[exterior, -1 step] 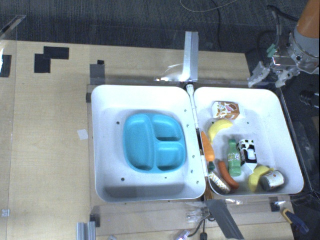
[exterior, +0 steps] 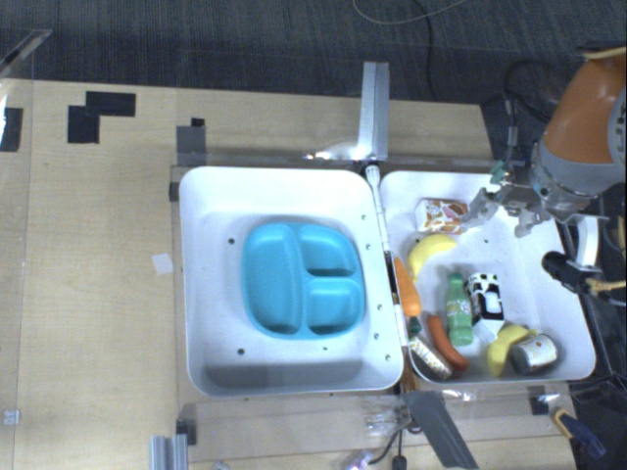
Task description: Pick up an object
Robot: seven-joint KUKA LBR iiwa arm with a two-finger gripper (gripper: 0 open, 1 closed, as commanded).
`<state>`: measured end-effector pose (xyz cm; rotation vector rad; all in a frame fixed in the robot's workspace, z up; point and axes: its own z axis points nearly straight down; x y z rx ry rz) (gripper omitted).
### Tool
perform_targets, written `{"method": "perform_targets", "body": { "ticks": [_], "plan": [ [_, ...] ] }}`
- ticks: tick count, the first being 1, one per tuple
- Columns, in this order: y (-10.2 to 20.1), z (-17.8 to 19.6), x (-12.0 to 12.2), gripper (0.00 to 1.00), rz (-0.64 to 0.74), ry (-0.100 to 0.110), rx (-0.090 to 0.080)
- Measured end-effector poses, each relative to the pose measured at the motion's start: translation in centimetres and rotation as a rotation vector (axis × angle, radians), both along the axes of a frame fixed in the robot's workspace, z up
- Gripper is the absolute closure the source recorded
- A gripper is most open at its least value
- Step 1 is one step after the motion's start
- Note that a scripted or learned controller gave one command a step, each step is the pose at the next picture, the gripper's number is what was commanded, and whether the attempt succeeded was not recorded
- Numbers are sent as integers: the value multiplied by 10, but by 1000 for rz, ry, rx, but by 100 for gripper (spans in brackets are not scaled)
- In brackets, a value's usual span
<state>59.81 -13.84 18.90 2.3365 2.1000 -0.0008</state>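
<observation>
Grey two-finger claw hovers over the right white bin, its state impossible to tell; just beside it lie a printed snack packet and, below, a yellow plastic banana

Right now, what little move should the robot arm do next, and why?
Probably dip down a bit toward the small snack packet. The gripper hangs over the right bin, just right of that packet, with nothing seen between its fingers.
</observation>
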Motion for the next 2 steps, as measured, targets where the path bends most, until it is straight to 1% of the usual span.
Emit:
{"method": "perform_targets", "body": {
  "ticks": [1,2],
  "plan": [
    [6,-99,-77,0,-26,-8,0],
    [6,-90,-75,100,-26,-10,0]
  ]
}}
